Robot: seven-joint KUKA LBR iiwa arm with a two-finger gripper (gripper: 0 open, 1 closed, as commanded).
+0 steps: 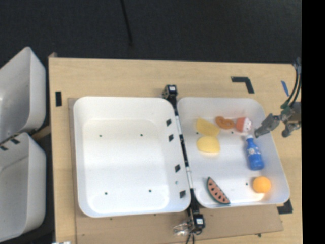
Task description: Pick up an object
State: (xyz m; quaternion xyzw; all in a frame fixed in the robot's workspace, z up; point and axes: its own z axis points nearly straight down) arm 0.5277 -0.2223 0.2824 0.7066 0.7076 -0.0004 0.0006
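The claw (278,126) is partly cut off at the right edge.
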